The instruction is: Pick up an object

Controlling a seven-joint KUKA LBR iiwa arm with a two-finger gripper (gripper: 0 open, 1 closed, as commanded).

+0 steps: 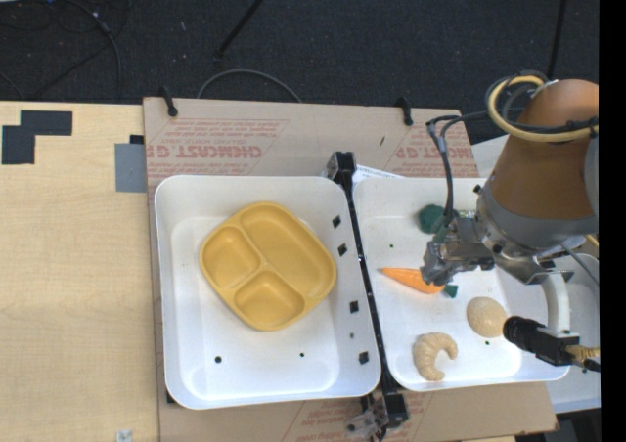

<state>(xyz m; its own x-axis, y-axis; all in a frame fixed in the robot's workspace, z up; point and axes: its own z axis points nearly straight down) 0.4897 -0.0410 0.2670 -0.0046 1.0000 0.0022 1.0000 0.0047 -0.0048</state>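
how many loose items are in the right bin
4: a carrot by the gripper, a green piece behind it, a round bun and a croissant near the front. The arm may hide others.

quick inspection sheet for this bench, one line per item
surface: two white bins side by side, left bin, right bin, on a cardboard sheet
job's things: orange carrot, teal piece, round beige piece and croissant, all in the right bin
clutter: yellow divided plate in the left bin
grippers: hand low over the carrot's thick end; grip not discernible
cables: black cable along the arm; loose cables on the floor
surroundings: dark floor, wooden bench
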